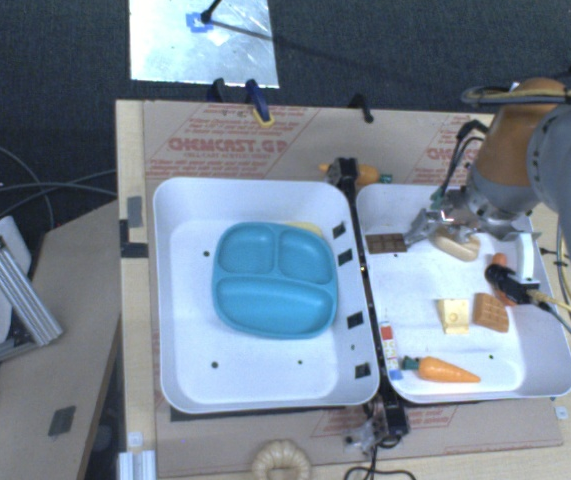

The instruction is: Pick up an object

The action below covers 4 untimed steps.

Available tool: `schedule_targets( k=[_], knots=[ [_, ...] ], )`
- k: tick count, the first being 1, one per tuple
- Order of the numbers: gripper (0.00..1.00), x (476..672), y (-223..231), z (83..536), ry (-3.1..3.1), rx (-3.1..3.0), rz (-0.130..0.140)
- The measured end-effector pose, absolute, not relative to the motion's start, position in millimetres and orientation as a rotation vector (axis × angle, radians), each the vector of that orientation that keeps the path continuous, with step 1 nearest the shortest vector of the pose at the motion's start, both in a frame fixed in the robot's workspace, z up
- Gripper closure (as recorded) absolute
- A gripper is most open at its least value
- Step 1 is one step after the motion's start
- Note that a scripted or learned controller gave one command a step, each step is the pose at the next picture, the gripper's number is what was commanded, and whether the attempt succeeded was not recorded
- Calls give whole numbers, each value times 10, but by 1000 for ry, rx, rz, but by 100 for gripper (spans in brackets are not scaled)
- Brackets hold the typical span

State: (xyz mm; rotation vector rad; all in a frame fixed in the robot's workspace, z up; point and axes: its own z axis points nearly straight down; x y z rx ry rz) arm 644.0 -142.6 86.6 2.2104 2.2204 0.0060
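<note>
**Operator:** Where is the gripper, and what is its state?

**Technician:** The gripper [433, 224] is low over the rear part of the right bin [415, 288], at the end of the grey arm [555, 158] that reaches in from the right. The arm's own body covers much of it. It cannot be told whether the gripper is spread or pressed together, and nothing can be seen pinched in it.

**Operator:** Which objects are in the right bin, and where?

**Technician:** There are five.
1. A tan block [458, 247] lies on the bin floor just beside the gripper, on the side nearer the camera. Whether the two touch cannot be told.
2. A dark brown bar [385, 243] lies flat near the bin's left wall, close to the gripper.
3. A pale yellow block [454, 314] sits near the middle of the bin.
4. A brown waffle piece [490, 312] lies just beside the yellow block, to its right.
5. An orange carrot [448, 371] lies on its side near the front wall, well apart from the gripper.

**Operator:** What is in the left bin?

**Technician:** The left bin [180, 298] holds a blue divided plate [273, 278], resting flat near its middle.
</note>
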Motion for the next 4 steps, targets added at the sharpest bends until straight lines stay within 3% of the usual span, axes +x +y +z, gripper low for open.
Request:
schedule_targets(
  k=[1, 3, 4],
  knots=[
    [100, 6465, -1442, 1013, 2215, 2203, 12],
    [100, 6480, -1434, 2215, 2224, 2209, 8],
    [100, 6259, -877, 2150, 2233, 2212, 3]
  ],
)
